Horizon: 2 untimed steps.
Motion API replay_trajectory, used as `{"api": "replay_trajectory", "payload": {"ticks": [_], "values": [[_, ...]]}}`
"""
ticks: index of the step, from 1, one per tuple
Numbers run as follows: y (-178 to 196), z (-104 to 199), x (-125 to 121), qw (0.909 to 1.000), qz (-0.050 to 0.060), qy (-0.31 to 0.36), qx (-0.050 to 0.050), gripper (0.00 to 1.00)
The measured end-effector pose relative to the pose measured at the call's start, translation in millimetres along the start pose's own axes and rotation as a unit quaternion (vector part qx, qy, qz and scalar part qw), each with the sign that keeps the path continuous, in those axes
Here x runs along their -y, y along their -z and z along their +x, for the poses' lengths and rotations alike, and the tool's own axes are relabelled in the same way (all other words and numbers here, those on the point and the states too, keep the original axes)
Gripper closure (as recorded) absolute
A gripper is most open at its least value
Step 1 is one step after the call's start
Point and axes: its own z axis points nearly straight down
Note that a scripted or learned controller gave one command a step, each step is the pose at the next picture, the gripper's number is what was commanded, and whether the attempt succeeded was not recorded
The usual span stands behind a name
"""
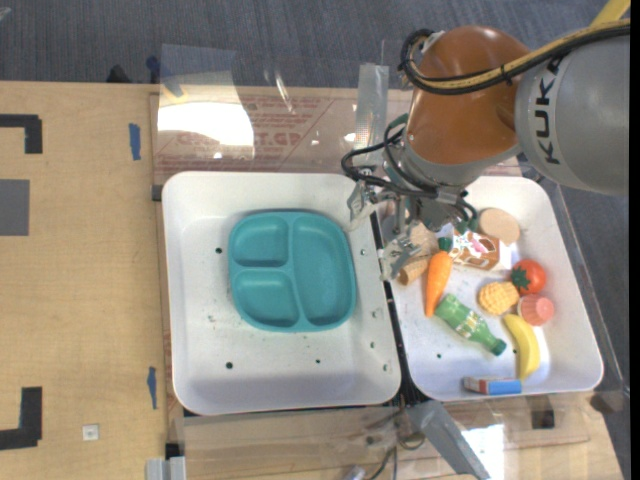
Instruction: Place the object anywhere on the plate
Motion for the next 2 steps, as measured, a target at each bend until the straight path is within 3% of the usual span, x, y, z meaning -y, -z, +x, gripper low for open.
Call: {"api": "replay_trajectory", "payload": {"ticks": [1, 2], "values": [[12.3, -2.8, -0.4, 1.0, 0.001, 0.0, 0.006, 1.0], [-0.4, 47.1, 45.0, 0.96, -0.002, 0.28, -0.003, 1.0]]}}
